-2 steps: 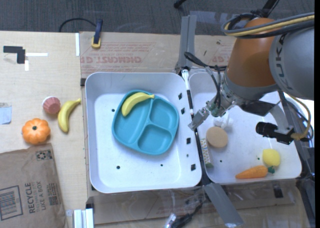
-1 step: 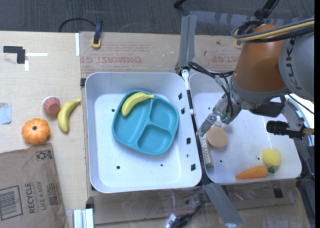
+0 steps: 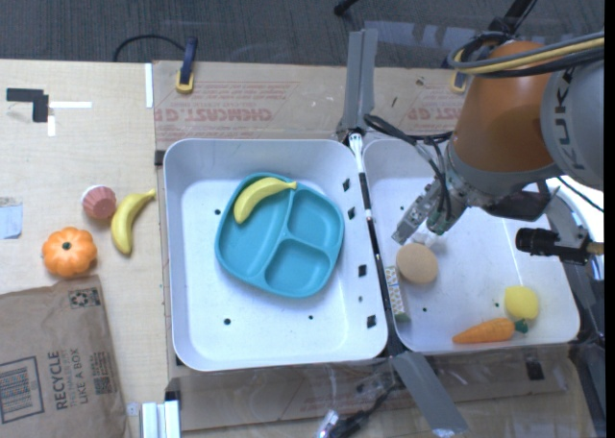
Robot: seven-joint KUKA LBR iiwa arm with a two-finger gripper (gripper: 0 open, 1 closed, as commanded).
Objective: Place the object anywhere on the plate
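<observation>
Nearest, along the front wall of the right bin (image 3: 567, 330), a toy carrot (image 3: 485, 331) lies flat with a lemon (image 3: 522, 303) just behind it; both sit well to the side of the plate (image 3: 288, 244) and look like spare pieces waiting their turn. A step further from the plate's right edge, a pale egg-shaped object (image 3: 417, 263) rests on the bin floor near the divider, and the hand (image 3: 423, 220) hangs just above and behind it, touching or nearly so. Its fingers look spread, released with nothing between them, which suggests it is lining up over the egg for a pick rather than carrying anything.

The plate itself, a blue three-compartment tray, lies tilted in the middle of the left bin (image 3: 192, 330), presumably set there so anything brought across the divider can land on it. A yellow banana (image 3: 261, 194) already lies across the plate's far-left rim, partly on the upper compartment, so that piece seems placed.

Left of the plate, out on the tabletop (image 3: 77, 158), a second banana (image 3: 129, 221), a small pumpkin (image 3: 69, 252) and a pinkish round item (image 3: 99, 203) sit close together, beside a brown paper bag (image 3: 58, 359), apparently out of play.
</observation>
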